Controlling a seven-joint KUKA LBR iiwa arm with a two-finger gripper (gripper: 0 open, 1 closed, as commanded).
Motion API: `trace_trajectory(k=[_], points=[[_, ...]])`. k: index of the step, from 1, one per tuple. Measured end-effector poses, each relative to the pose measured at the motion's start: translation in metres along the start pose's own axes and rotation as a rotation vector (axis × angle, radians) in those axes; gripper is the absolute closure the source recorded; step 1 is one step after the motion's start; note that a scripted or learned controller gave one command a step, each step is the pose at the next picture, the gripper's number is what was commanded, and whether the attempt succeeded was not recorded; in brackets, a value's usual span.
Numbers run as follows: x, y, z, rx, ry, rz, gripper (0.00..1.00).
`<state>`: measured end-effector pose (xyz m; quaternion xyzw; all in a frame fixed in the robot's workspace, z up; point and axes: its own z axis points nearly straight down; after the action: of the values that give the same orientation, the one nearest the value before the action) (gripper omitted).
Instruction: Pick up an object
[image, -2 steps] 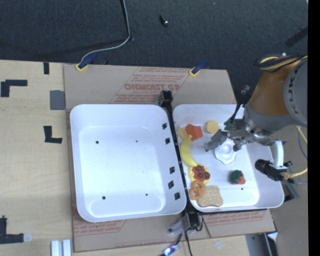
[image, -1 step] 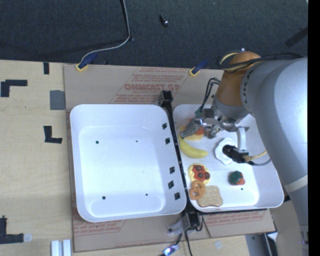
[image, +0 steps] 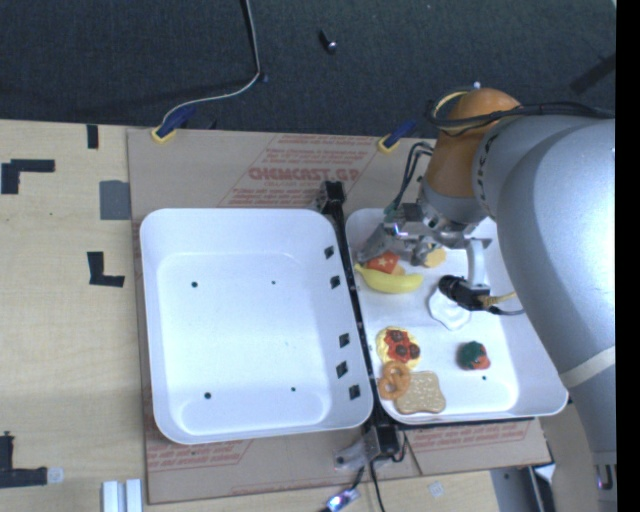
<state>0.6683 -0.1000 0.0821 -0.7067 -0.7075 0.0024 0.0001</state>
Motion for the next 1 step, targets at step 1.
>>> trace_trajectory(k=[1], points=[[-0.0241,-0.0473,-0.0008,-0.002,0.003,0.003,0.0]])
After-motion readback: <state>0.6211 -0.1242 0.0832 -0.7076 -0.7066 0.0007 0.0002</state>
